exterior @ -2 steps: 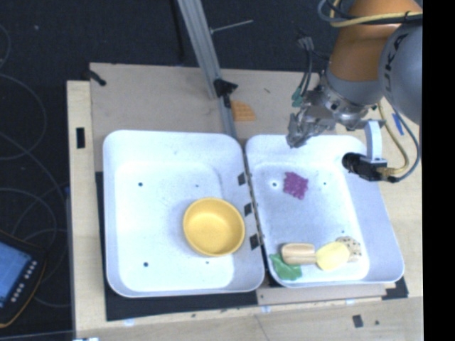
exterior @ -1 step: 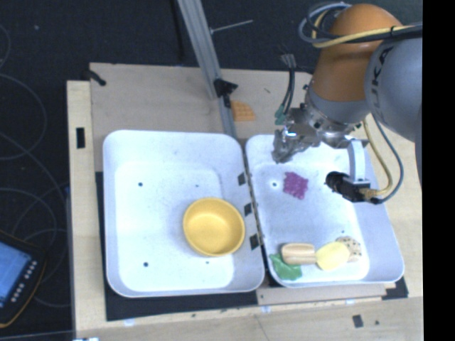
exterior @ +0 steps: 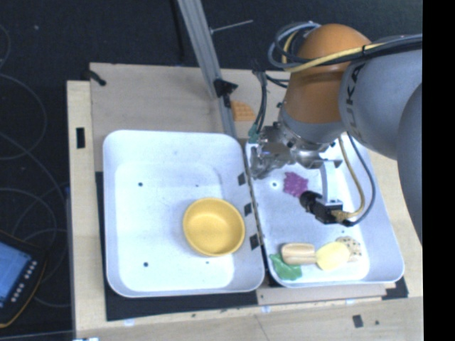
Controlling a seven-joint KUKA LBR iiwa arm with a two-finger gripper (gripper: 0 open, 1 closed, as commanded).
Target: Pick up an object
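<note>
Objects to be picked are found in both bins. The surface (exterior: 82, 190) is largely covered by the two white bins, and the arm (exterior: 384, 98) is cut off at the right. The left bin (exterior: 142, 162) is occupied by a yellow bowl (exterior: 213, 226) near its lower right. In the right bin (exterior: 380, 254), a purple piece (exterior: 295, 184) is seen near the top, while a tan block (exterior: 298, 253), a pale yellow object (exterior: 332, 256) and a green scrap (exterior: 284, 268), partly hidden, are grouped along the near edge. The hand (exterior: 261, 160) is placed over the right bin's upper left corner; whether it is spread or pressed together cannot be told.
</note>
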